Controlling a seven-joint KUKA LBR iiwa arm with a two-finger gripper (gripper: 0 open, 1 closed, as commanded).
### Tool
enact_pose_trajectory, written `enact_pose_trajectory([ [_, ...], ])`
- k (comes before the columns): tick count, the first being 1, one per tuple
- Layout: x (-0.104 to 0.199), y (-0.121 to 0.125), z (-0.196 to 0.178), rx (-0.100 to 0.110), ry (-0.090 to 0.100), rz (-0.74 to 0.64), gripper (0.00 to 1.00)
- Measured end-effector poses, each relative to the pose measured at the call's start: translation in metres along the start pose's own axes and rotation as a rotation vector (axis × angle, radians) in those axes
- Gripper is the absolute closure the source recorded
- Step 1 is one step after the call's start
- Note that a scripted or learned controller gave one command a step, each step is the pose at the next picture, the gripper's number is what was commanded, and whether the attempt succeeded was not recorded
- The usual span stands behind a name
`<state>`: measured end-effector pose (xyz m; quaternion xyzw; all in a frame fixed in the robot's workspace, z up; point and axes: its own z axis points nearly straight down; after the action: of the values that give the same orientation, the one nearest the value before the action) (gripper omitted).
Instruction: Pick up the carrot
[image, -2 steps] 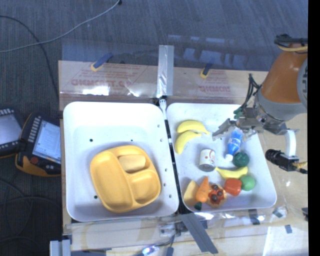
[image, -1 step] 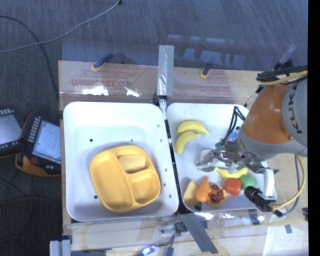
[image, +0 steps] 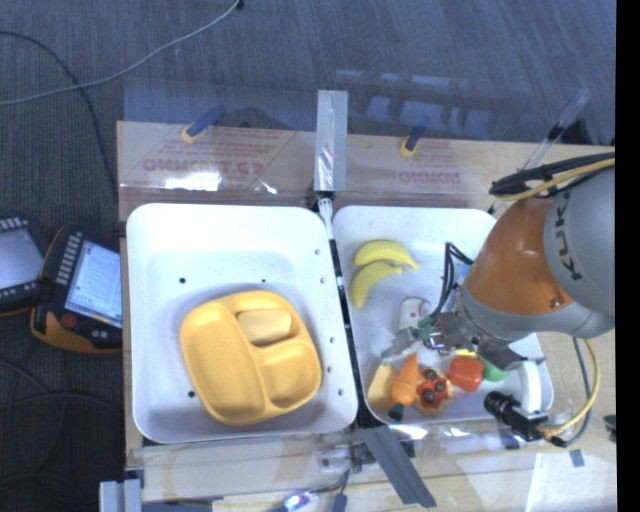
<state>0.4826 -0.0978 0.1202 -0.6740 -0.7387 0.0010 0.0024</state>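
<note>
At the near edge of the right bin (image: 352, 330) lies a cluster of toy food: a yellow wedge (image: 380, 381) at the left, the carrot (image: 404, 379) just beside it, a dark berry-like piece (image: 432, 391) next, and a red pepper (image: 466, 373) at the right. The carrot is orange, tilted, with a dark tip toward the bin's near wall. The tool (image: 420, 330) hangs just behind and slightly right of the carrot, close above it; nothing is seen between its fingers, and whether they are wide or narrow cannot be told. The grey arm (image: 580, 260) with its orange band (image: 515, 265) reaches in from the right over this bin. Farther back in the same bin lie two bananas (image: 378, 265), well apart from the carrot. The left bin (image: 160, 250) holds a yellow divided tray (image: 250, 355). Beyond both bins the tabletop (image: 240, 150) shows cardboard.
</note>
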Motion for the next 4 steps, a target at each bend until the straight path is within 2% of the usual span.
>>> enact_pose_trajectory([
  [1,-0.002,0.007,0.029,-0.022,-0.007,-0.05,0.0],
  [2,0.017,0.003,-0.063,-0.004,-0.002,-0.288,0.0],
  [3,-0.021,0.002,0.03,-0.013,-0.003,-0.11,0.0],
  [4,-0.02,0.0,0.021,-0.005,-0.001,-0.112,0.0],
])
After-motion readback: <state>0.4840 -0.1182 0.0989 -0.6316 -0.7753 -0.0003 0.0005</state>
